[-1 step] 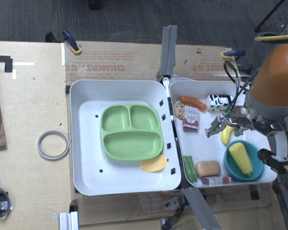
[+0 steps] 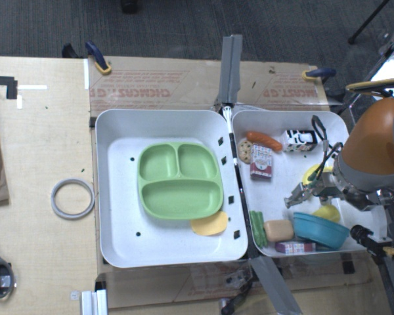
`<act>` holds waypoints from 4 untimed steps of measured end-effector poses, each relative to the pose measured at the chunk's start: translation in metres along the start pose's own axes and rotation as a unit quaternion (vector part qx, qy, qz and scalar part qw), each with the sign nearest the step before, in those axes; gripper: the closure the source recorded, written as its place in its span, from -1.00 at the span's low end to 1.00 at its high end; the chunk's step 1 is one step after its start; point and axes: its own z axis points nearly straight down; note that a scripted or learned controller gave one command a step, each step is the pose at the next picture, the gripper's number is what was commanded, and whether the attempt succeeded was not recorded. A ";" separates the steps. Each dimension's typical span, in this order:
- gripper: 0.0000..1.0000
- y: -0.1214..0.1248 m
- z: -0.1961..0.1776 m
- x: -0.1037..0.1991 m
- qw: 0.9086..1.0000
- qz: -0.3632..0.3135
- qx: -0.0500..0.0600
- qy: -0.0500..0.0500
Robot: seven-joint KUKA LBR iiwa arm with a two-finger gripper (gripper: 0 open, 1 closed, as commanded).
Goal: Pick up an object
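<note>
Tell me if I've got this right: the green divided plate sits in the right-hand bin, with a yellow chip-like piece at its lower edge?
Not quite. In the camera view the green divided plate sits in the left-hand bin, not the right. The rest holds: a yellow chip-like piece lies at its lower edge.
</note>
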 end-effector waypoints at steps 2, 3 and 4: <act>-1.00 0.032 0.013 -0.046 0.999 -0.034 -0.001 0.000; -1.00 0.072 0.012 -0.028 1.000 -0.003 -0.002 -0.001; 1.00 0.072 0.003 -0.028 1.000 -0.003 -0.002 -0.001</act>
